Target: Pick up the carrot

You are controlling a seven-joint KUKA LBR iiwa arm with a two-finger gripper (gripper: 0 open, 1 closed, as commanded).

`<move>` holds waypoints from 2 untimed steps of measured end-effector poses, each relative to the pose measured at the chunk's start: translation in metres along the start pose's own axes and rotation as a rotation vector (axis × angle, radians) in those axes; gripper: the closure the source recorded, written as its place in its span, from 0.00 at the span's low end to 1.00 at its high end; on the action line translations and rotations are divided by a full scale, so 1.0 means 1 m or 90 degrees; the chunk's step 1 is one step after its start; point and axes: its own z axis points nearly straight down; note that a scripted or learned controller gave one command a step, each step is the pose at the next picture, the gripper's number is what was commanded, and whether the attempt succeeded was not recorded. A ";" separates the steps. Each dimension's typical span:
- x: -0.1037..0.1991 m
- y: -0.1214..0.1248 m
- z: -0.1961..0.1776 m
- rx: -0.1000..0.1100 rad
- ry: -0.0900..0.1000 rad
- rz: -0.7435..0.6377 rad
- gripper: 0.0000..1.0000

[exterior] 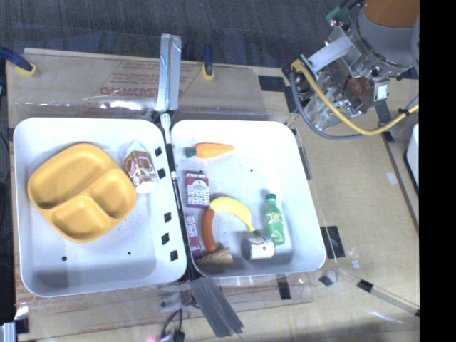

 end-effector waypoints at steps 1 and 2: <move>-0.059 -0.013 0.179 -0.001 0.000 0.033 1.00; 0.023 0.060 0.097 -0.002 0.003 0.052 1.00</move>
